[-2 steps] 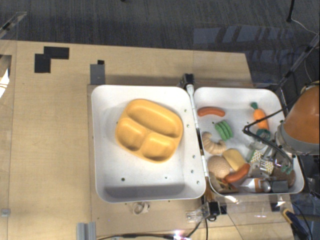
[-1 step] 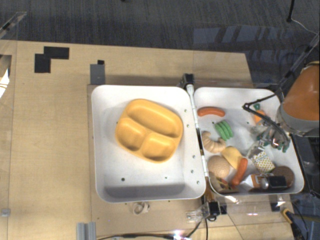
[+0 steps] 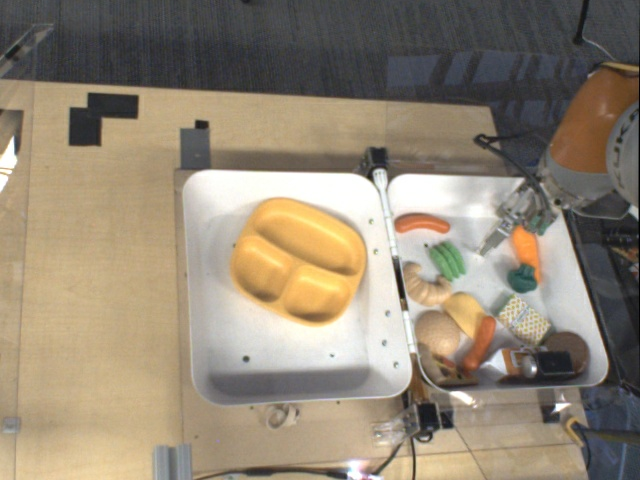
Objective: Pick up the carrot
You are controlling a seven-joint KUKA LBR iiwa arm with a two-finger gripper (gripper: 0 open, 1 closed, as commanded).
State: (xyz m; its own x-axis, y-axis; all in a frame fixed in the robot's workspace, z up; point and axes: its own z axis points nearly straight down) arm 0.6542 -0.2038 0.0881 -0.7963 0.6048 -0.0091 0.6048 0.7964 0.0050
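The carrot is orange with a dark green leafy end and lies near the right wall of the right bin, tip pointing away from me. My gripper hangs just above and left of the carrot's tip, low over the bin. Its fingers stand apart: one silver finger points down-left onto bare bin floor, while the other is beside the carrot's upper end. Nothing sits between the fingers.
The right bin also holds a red sausage, a green vegetable, a croissant, a pale yellow piece, an orange-red stick, a checkered block and dark items. A large yellow loaf sits in the left bin.
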